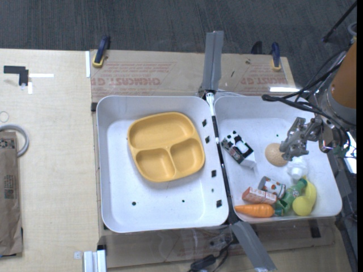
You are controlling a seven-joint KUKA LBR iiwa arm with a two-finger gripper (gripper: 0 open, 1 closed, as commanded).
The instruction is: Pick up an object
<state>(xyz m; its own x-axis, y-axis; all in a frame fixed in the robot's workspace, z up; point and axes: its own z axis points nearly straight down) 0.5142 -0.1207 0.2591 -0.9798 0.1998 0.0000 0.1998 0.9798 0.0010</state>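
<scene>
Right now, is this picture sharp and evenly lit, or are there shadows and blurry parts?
In the camera view the light is soft and even; the yellow tray casts a faint shadow in the left bin. The gripper and the small items near the carrot look slightly soft; no strong glare.

A small part of the arm [345,89] is seen, its casing showing an orange surface with a grey section beside it. Below that, a gripper [295,144] of pale grey metal is carried, built from angular, linked parts with a bare, unpainted finish. Black cables [300,92] are strung across just above the gripper, several thin lines being bundled together and looped toward the wrist. Beside the gripper, on the wrist side, a darker block with small fittings is mounted. No lettering or markings can be made out on the metal.
</scene>
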